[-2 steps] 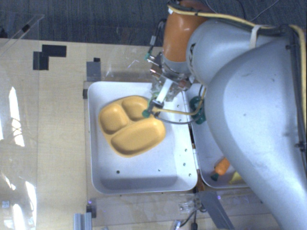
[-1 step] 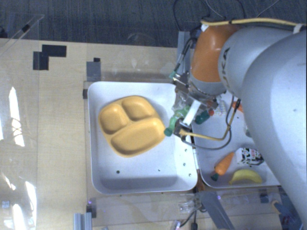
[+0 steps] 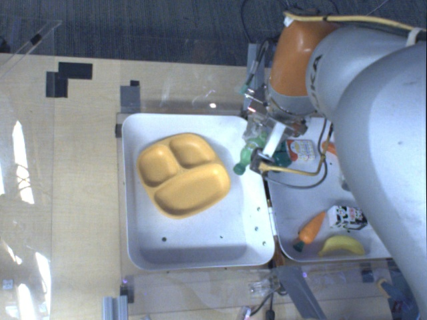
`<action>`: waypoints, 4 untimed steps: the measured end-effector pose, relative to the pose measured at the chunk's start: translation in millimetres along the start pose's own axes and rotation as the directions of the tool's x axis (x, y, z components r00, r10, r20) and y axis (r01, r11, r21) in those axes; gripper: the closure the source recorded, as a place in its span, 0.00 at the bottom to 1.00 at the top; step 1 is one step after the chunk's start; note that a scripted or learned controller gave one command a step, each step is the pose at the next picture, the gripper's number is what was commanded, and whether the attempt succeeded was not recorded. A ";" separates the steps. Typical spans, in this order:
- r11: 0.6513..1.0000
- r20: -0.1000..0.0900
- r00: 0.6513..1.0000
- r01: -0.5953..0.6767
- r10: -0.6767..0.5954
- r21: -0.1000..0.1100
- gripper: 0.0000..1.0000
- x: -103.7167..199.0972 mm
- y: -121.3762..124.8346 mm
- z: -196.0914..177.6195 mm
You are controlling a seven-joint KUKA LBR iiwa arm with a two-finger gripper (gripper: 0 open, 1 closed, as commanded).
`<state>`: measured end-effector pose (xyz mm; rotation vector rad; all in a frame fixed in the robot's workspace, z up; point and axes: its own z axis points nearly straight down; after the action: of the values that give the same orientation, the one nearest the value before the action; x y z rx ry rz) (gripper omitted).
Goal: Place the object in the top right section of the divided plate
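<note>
A small green object, seemingly light and slick, hangs gripped in the fingers, the divided plate lying to their left.

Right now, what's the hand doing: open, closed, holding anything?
Hand: closed on a green object, held above the right edge of the left bin, beside the yellow divided plate.
</note>
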<state>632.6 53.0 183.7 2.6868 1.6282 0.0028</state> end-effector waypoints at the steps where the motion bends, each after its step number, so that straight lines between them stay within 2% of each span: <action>1: 0.999 -0.001 0.999 0.048 -0.048 -0.001 1.00 59.5 10.5 -0.5; 2: 0.998 0.000 0.998 -0.057 0.057 0.000 1.00 39.1 21.1 -0.5; 3: 1.000 0.000 1.000 0.024 -0.024 -0.001 1.00 -20.7 22.4 -10.5; 4: 0.999 0.000 0.999 0.032 -0.032 0.001 1.00 -20.3 -18.4 -9.6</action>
<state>606.9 43.5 193.2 2.6612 1.6710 0.0017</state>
